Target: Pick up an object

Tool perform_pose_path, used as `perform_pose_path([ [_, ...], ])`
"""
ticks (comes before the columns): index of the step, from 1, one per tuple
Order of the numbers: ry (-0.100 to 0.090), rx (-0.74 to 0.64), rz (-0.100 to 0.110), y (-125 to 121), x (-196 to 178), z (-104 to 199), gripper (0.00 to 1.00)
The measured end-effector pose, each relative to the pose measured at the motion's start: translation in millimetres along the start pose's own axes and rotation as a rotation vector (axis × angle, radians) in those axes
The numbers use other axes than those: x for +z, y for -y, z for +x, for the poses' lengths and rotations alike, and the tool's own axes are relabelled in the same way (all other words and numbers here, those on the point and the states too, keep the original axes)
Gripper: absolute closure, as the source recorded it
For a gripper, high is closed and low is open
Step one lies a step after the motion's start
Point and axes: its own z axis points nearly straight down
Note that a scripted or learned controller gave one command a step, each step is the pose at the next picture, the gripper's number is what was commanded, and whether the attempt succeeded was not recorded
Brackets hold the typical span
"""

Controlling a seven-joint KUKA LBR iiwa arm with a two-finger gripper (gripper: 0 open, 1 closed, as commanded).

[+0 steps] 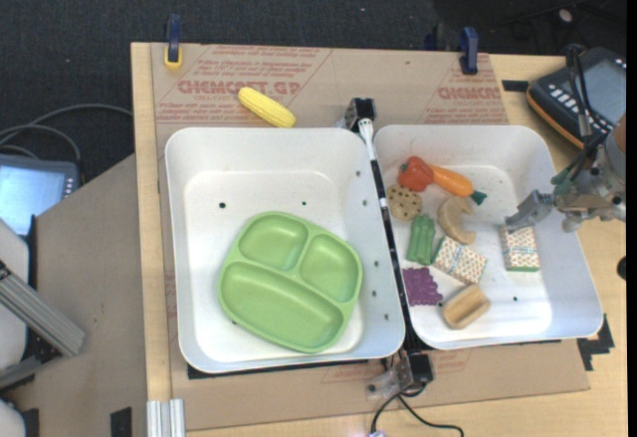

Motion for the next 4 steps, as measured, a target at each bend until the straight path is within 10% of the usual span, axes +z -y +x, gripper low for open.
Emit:
perform_pose_path([
  [4,0.004,-0.002,-0.007,-40.9,115.4,60.7,0.0],
])
